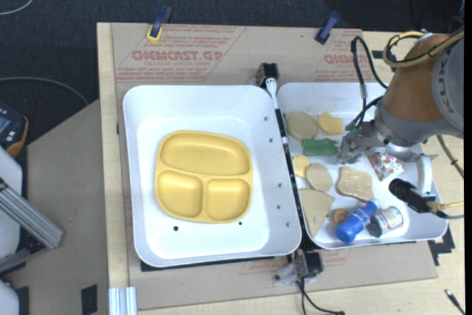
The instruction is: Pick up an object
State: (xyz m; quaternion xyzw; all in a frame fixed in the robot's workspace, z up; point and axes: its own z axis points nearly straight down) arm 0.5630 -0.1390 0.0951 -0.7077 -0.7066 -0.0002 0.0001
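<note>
The right bin holds several small items. A green piece lies near its left side, with a round beige biscuit and a yellow chunk behind it. Nearer the front are a small yellow bit, a beige oval, a bread slice, a pale wedge, a blue bottle, a small can and an orange bit. My gripper is low in this bin, just right of the green piece. A red-and-white wrapper lies beside it.
The left bin carries a yellow divided plate. A ridge separates the two bins. The arm's orange band hangs over the right bin's far right side.
</note>
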